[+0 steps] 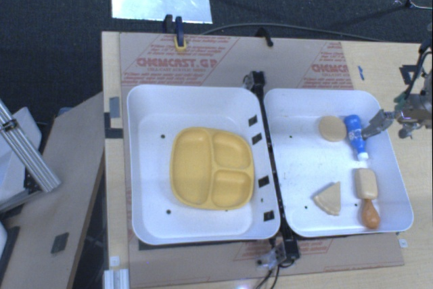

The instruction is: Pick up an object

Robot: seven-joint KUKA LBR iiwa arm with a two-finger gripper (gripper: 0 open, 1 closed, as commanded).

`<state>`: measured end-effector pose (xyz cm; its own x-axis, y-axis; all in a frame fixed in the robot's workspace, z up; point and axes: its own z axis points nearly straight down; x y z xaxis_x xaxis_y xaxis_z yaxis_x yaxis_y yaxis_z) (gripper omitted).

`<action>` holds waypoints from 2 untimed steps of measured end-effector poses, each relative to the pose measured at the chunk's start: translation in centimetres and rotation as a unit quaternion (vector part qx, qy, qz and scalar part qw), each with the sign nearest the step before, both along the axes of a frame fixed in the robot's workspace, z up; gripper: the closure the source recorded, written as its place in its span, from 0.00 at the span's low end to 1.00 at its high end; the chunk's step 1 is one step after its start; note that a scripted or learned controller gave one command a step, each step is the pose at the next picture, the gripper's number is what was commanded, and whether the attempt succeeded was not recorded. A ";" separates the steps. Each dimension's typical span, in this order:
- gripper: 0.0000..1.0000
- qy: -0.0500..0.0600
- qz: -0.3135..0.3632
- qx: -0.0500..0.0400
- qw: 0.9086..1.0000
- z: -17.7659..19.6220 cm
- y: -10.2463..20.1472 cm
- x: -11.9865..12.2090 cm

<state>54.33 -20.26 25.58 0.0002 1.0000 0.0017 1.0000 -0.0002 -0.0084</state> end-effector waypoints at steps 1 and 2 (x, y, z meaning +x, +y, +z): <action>0.00 -0.005 0.002 -0.001 1.000 0.6 0.1 0.2; 0.00 -0.003 0.001 0.000 1.000 -5.6 0.3 0.7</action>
